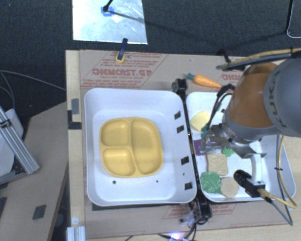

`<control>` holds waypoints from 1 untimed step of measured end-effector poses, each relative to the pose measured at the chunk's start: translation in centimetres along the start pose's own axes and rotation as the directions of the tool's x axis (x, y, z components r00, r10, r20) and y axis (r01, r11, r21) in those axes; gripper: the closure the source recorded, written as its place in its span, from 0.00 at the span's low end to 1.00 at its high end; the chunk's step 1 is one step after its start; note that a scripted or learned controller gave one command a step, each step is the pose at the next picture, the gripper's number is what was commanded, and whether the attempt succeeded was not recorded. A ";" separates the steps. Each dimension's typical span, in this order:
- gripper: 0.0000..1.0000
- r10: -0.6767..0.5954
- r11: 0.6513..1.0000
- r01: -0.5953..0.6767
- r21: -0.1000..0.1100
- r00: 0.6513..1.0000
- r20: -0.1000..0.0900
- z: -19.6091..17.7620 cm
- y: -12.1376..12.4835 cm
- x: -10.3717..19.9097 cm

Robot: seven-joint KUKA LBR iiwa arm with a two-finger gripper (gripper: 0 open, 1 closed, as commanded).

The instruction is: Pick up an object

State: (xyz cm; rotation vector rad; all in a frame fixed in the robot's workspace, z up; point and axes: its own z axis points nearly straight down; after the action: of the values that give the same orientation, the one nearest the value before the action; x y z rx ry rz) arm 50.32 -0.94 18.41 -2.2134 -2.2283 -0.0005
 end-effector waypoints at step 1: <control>1.00 0.007 1.000 -0.007 0.000 1.000 0.001 0.0 -1.7 -1.6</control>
State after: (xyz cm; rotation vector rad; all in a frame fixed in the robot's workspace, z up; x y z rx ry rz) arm 48.62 -2.59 18.41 -2.2213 -2.2216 0.0003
